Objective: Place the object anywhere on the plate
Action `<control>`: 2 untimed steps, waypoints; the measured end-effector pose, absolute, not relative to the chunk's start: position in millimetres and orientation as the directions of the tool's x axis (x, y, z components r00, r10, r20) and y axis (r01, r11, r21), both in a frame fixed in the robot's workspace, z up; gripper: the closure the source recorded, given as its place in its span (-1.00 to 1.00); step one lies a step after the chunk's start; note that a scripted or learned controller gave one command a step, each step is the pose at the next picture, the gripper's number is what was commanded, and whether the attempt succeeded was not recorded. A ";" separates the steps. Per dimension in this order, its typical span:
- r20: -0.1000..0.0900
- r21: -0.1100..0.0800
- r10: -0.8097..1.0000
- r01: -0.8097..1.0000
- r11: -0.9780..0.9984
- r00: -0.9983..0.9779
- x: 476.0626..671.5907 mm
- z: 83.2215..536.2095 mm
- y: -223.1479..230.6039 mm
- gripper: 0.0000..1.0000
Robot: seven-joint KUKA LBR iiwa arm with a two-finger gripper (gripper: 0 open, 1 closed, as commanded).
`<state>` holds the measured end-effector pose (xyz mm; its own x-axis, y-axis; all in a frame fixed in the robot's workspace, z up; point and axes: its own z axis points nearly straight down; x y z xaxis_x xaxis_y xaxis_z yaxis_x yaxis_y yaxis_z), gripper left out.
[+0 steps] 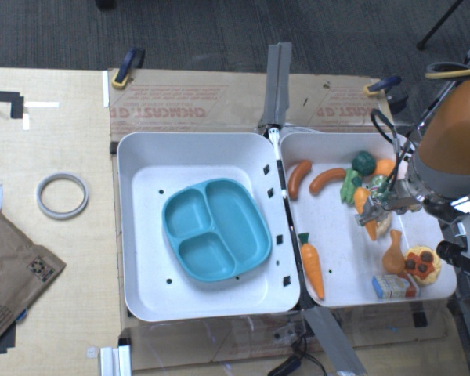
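Blue three-compartment plastic plate (pixel 217 229) sits mid left white bin (pixel 133 233). Gripper (pixel 374 219) down among toy food near right white bin's (pixel 341 292) far-right side; jaw state can't tell.

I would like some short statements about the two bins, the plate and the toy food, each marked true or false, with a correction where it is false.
1. The blue plate lies in the left bin. True.
2. A carrot lies on the plate. False: the carrot lies in the right bin, near its left wall, and the plate holds no food.
3. The gripper is over the right bin. True.
4. The plate has three compartments. True.
5. The two sausages lie in the left bin. False: both lie in the right bin, near its far side.
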<state>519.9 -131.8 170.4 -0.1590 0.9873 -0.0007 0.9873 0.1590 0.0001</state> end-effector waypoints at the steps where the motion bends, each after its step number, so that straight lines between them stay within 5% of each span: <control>1: 0.000 -0.003 0.989 0.989 0.147 -0.147 481.3 190.7 -54.7 1.00; 2: -0.001 -0.004 0.989 0.989 0.148 -0.148 529.5 190.3 46.3 1.00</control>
